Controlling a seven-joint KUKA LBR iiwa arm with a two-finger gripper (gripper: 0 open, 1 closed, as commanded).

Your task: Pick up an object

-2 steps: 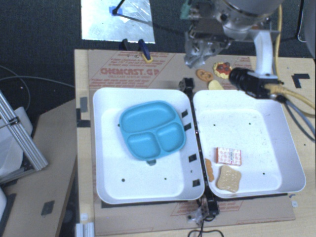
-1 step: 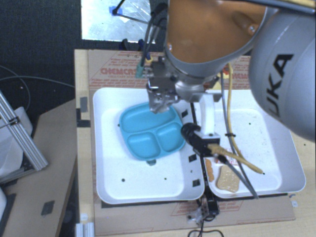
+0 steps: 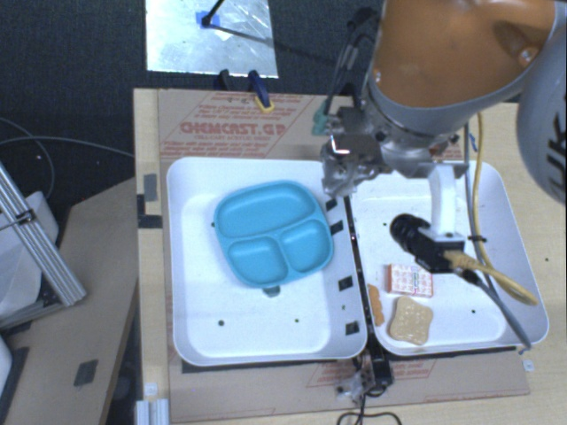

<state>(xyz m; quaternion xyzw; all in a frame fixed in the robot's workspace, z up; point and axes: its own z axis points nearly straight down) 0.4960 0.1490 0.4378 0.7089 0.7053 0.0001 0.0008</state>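
My gripper [image 3: 335, 181] hangs over the far end of the divider between the two bins, under the big orange wrist. Nothing shows between it and the bin floor. A blue three-part plate [image 3: 270, 235] lies in the left bin [image 3: 190, 264], just left of and nearer than the gripper. In the right bin [image 3: 512, 237], near its front, lie a pink-and-white checked packet [image 3: 410, 280], a tan toast slice [image 3: 410, 320] and a small orange-brown stick [image 3: 375, 304] beside the divider. All three sit well in front of the gripper.
A small dark piece [image 3: 271, 290] pokes out under the plate's near edge. Printed cardboard [image 3: 230, 127] lies under the bins, with a blue clamp [image 3: 259, 91] at its far edge. A shiny sheet [image 3: 213, 20] lies behind, and an aluminium frame [image 3: 35, 255] stands at left.
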